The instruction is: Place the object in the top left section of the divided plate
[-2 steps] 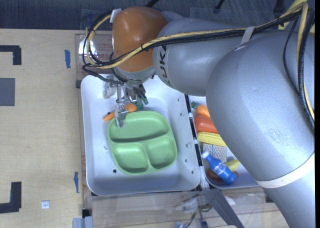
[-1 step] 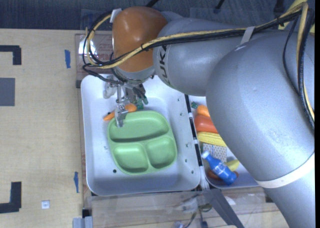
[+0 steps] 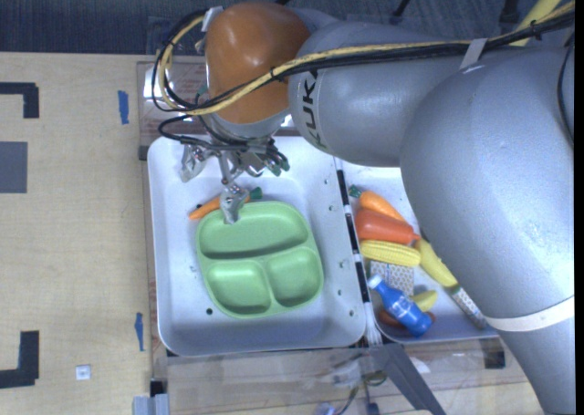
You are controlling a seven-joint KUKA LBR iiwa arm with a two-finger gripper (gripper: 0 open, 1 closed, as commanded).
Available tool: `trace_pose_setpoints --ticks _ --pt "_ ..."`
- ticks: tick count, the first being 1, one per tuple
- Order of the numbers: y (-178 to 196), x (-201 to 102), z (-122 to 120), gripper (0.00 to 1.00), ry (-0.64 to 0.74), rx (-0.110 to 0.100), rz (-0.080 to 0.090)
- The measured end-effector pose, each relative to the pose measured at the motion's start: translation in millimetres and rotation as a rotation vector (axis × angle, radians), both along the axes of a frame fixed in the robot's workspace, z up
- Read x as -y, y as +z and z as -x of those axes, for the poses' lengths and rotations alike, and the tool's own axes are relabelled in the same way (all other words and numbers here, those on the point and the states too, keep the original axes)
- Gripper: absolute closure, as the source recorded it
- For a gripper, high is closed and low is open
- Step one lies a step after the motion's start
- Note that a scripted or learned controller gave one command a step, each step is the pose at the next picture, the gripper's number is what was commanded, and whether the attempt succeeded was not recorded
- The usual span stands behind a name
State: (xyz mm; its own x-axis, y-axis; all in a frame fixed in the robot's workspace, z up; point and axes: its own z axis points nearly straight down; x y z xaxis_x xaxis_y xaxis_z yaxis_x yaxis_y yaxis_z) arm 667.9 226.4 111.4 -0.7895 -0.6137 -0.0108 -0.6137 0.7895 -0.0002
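A green divided plate [image 3: 260, 258] lies in the left white bin [image 3: 173, 313], with one long section at the far side and two smaller ones nearer the camera. My gripper [image 3: 229, 206] hangs over the plate's far left rim, under the orange wrist band. Its fingers are shut on a small toy carrot [image 3: 204, 211]. The carrot's orange tip sticks out to the left and its green top [image 3: 253, 193] to the right. The carrot is level with the plate's far left edge, partly over the bin floor.
The right bin [image 3: 351, 249] holds several toy foods: an orange carrot [image 3: 379, 208], a corn cob [image 3: 390, 253], a banana [image 3: 436, 267] and a blue bottle [image 3: 403, 304]. The grey arm covers the upper right of the view. The wooden bench [image 3: 68, 222] stretches to the left.
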Motion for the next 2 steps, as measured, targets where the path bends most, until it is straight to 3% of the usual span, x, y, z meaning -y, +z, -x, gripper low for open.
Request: trace_pose_setpoints --ticks 1,2 --pt "8.4 0.2 1.8 1.00 -0.003 -0.011 0.001" --pt "11.6 -0.4 -0.2 0.00 -0.003 -0.003 -0.002"
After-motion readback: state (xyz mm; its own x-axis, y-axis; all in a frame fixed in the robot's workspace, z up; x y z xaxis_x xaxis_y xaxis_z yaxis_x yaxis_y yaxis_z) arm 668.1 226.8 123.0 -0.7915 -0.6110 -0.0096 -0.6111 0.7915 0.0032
